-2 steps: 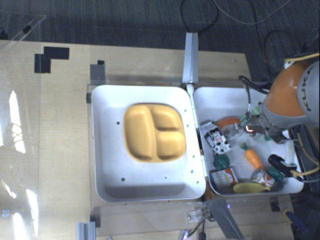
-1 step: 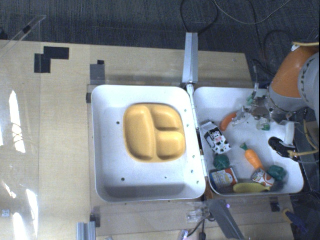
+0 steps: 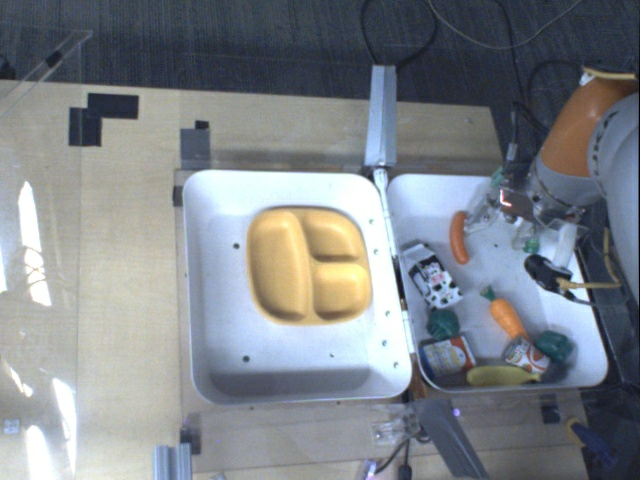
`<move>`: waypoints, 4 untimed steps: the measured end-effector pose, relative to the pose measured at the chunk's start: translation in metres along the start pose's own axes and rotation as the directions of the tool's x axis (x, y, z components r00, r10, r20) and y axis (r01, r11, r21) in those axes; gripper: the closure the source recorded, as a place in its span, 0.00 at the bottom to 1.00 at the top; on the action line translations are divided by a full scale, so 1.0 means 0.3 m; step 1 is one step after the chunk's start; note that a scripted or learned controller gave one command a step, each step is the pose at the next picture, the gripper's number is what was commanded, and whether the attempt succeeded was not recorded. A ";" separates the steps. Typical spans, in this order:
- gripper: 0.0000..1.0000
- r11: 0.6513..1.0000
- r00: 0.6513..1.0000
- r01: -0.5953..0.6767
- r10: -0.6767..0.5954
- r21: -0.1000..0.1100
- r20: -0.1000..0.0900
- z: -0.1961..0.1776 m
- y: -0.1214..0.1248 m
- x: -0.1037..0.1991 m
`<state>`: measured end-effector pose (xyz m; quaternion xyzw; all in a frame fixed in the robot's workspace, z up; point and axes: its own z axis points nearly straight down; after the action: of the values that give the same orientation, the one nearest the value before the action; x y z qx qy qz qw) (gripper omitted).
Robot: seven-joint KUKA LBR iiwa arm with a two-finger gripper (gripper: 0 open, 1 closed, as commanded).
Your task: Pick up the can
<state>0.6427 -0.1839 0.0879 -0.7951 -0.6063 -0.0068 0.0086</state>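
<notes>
"Two bins on the bench (image 3: pixel 100 268), side by side. What's in them, starting at the near edge?"

"The right bin (image 3: pixel 420 193) is the crowded one. Along its near wall lies a yellow banana (image 3: pixel 503 375). Just left of it, in the near left corner, is the can (image 3: pixel 447 355), squat, with a red label. It looks tipped rather than upright."

"Anything touching the can?"

"A dark green lump (image 3: pixel 443 322) sits right behind it, close enough that I can't tell whether they touch. On the other side of the banana there's a small red-and-yellow labelled item (image 3: pixel 525 353), too small to name, and a second green piece (image 3: pixel 555 346) against the right wall."

"And further back?"

"An orange carrot (image 3: pixel 507 318) lies slantwise near the middle. A black-and-white patterned carton (image 3: pixel 432 276) lies against the left wall, and beyond that is a reddish sausage (image 3: pixel 458 238), roughly end-on to the far wall."

"The left bin (image 3: pixel 200 368)?"

"One thing: a yellow tray (image 3: pixel 308 265) with rounded corners, moulded into one long compartment and two smaller ones. It sits in the middle, and nothing lies in the compartments."

"Where's the gripper (image 3: pixel 505 213)?"

"Over the far right part of the right bin, beyond the sausage and carrot and well apart from the can. Whether it's open or closed I can't tell, as it's too blurred. Nothing can be seen held in it. The grey arm (image 3: pixel 590 128) with its orange band comes in from the right."
</notes>
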 end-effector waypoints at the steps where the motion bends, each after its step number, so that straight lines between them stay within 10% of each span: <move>1: 0.00 0.999 0.999 -0.035 0.035 0.013 -0.001 0.007 0.090 0.043; 2: 0.00 0.970 0.970 -0.244 0.244 -0.015 -0.003 -0.008 0.014 0.018; 4: 0.00 0.970 0.970 -0.243 0.243 -0.014 -0.002 -0.007 0.013 0.018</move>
<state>0.6481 -0.1797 0.0901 -0.8634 -0.5043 -0.0101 0.0038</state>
